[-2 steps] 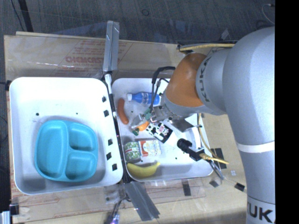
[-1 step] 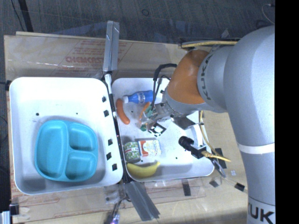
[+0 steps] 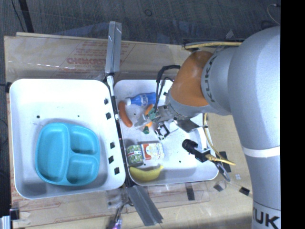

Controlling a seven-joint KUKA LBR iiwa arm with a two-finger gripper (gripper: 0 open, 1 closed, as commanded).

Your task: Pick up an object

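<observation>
My gripper (image 3: 155, 122) hangs low in the middle of the right bin (image 3: 202, 173), under the grey arm and its orange band. Just to its upper left lies a blue and white bottle (image 3: 142, 99). Further left, by the bin's wall, is a red-orange sausage-shaped thing (image 3: 125, 112). A small orange and green thing (image 3: 150, 114) sits right at the gripper, partly hidden by it. In front of the gripper lies a carton (image 3: 145, 152) printed in green and orange, apart from it. A yellow banana (image 3: 145, 172) rests against the near wall.
The left bin (image 3: 28, 92) holds a light blue divided plate (image 3: 68, 152). A grey divider bar (image 3: 113, 46) runs between the bins at the back. The arm's bulk covers the right bin's far right part.
</observation>
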